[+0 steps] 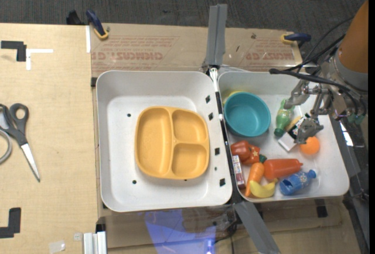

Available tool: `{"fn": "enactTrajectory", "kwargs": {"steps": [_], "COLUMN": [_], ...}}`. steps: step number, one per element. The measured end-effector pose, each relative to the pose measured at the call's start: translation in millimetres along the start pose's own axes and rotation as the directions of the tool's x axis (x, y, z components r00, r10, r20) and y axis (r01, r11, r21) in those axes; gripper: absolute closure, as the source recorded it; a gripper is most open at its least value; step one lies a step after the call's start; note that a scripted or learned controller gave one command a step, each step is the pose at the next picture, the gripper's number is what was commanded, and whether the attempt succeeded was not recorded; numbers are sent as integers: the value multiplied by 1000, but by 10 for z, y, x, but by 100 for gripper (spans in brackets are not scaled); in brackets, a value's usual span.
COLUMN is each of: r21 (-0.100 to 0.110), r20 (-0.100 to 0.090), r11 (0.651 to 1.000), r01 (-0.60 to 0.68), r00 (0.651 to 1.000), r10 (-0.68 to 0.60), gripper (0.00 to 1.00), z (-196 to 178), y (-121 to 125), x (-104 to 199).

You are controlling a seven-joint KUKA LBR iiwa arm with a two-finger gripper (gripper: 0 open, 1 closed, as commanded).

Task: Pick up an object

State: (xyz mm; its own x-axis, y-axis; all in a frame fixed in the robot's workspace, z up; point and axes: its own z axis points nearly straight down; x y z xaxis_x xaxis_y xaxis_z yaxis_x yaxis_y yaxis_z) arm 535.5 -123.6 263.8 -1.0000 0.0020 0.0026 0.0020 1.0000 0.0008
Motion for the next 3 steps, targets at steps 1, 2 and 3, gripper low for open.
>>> {"fn": "enactTrajectory", "kwargs": {"steps": [1,2,3], "r21": [0,0,1], "r20": [2,2,8], "r11": [1000,999,988], "r01": [19,-36,-156], "r00": [1000,999,988], "r10": [-19,36,156], "gripper": [0,0,0], "z": [1034,1739,1154], "y": [-409,-269,-835], "x": [-862,-460,-1169]}}
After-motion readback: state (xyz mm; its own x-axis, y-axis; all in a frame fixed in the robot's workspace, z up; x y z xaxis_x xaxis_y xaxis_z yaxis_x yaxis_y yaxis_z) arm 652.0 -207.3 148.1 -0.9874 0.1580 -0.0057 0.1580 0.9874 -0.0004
